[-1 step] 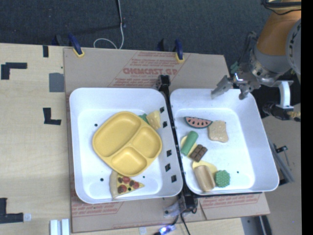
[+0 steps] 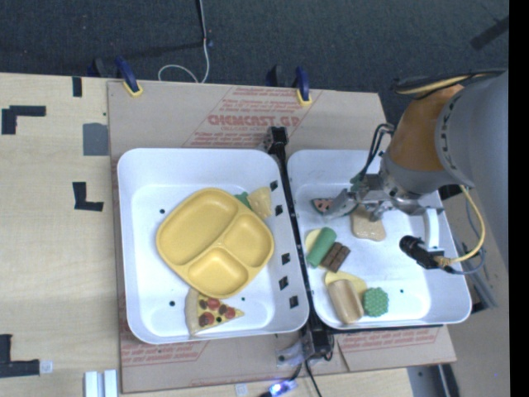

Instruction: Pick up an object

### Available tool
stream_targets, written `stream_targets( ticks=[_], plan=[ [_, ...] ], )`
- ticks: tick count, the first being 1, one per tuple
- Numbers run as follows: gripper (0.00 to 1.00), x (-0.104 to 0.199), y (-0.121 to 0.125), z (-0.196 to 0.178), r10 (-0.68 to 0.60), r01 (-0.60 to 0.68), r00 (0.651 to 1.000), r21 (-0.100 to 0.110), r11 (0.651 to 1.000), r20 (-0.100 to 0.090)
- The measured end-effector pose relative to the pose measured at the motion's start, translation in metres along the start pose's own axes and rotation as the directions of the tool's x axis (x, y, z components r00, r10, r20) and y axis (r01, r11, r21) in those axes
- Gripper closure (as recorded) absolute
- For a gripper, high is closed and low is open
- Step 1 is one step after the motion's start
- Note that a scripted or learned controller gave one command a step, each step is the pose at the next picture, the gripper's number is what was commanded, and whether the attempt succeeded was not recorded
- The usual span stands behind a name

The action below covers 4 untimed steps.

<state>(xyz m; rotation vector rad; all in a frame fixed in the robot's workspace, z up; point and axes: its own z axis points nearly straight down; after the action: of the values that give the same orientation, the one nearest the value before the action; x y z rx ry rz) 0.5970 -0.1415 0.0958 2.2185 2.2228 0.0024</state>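
At the 6 o'clock edge of the left bin [image 2: 132, 222] lies a toy pizza slice [image 2: 211, 311]. In the right bin [image 2: 450, 300], at about 5 o'clock, a tan bread-like piece [image 2: 345, 298] lies just beside a green bumpy ball [image 2: 376, 302]. Toward that bin's centre, a green cylinder [image 2: 321, 246] touches a brown chocolate block [image 2: 335, 257]. A yellow divided plate [image 2: 216, 240] fills the left bin's middle, with small yellow and green pieces [image 2: 258, 198] at its 1 o'clock. The gripper [image 2: 366, 208] hangs low at the right bin's 12 o'clock, over a beige piece [image 2: 369, 228]; how far its tool is parted I cannot tell. A small reddish toy [image 2: 322, 207] lies at its 9 o'clock.
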Motion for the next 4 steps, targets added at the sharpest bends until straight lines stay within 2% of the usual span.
stream_targets(
  ticks=[1, 2, 3, 4],
  plan=[
    [0.0, 0.045, 0.068, 0.008, -0.005, 0.005, 1.0, -0.006, 1.0, 0.005],
    [0.0, 0.031, -0.029, 0.007, 0.003, -0.003, 1.0, -0.007, 1.0, 0.003],
    [0.0, 0.025, 0.053, 0.008, -0.001, 0.001, 1.0, -0.007, 1.0, 0.003],
    [0.0, 0.037, 0.008, 0.007, 0.001, -0.001, 1.0, -0.009, 1.0, 0.005]
  ],
)
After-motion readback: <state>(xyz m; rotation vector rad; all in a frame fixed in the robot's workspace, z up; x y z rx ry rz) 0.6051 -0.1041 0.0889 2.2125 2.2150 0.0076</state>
